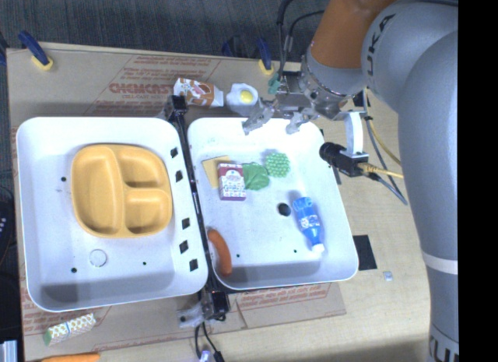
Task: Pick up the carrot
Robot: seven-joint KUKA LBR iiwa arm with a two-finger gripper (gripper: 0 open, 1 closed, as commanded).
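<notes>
The fingers (pixel 274 123) are spread wide apart and hold nothing. They hang over the 12 o'clock edge of the right bin (pixel 334 220). The carrot (pixel 221 251) lies well apart from them, at the bin's 7 o'clock corner, against the wall. A blue bottle (pixel 307 221) lies toward 4 o'clock.

Robot lab: KUKA arm (pixel 405 49), cardboard-covered bench (pixel 140 80), clamps (pixel 35 50), toy-filled bins (pixel 331 228).
</notes>
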